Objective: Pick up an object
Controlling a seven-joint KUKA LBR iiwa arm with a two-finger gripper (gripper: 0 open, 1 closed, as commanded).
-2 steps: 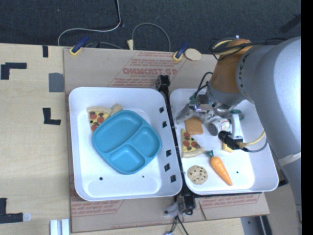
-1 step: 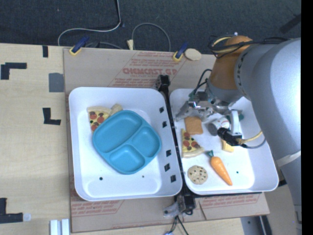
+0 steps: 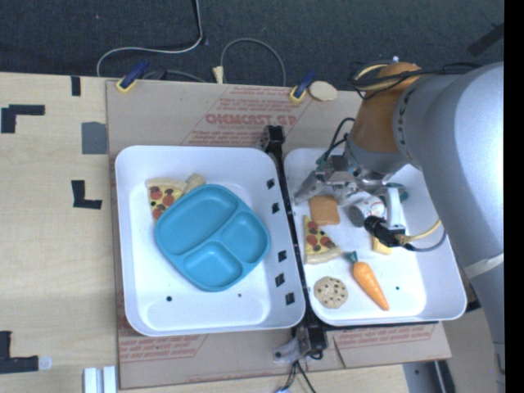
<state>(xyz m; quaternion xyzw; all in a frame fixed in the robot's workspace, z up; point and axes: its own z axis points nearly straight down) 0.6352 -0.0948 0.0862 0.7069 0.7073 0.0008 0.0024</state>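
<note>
In the right bin (image 3: 438,289) lie a brown toast piece (image 3: 324,211), a pizza slice (image 3: 318,241), a round cookie (image 3: 331,291), an orange carrot (image 3: 370,284) and a small yellow piece (image 3: 381,244). My gripper (image 3: 332,201) hangs low over the bin's upper left part, open, its two grey fingers spread to either side of the toast piece. The toast rests on the bin floor and is not lifted. The grey arm with its orange band (image 3: 385,117) comes in from the upper right.
The left bin (image 3: 135,219) holds a blue divided plate (image 3: 212,236) and a second pizza slice (image 3: 165,195) at the plate's upper left. A black divider (image 3: 282,219) runs between the bins. Cables trail behind the bench.
</note>
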